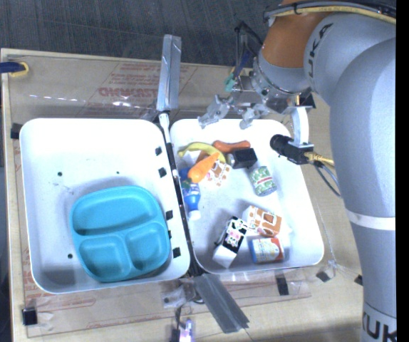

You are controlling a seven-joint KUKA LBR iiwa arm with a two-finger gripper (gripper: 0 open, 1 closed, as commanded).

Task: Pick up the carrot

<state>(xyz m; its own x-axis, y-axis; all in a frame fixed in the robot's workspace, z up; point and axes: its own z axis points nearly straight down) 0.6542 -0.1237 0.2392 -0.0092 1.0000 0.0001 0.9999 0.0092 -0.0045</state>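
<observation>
The carrot is a short orange piece lying in the right bin, near its upper left corner, beside a yellow banana and a small patterned box. My gripper hangs above the bin's far rim, up and to the right of the carrot. Its two fingers are spread apart, with nothing between them.
The right bin also holds a red-orange sausage-like piece, a black block, a green can, a blue bottle, and cartons near the front. A blue compartment tray lies in the left bin.
</observation>
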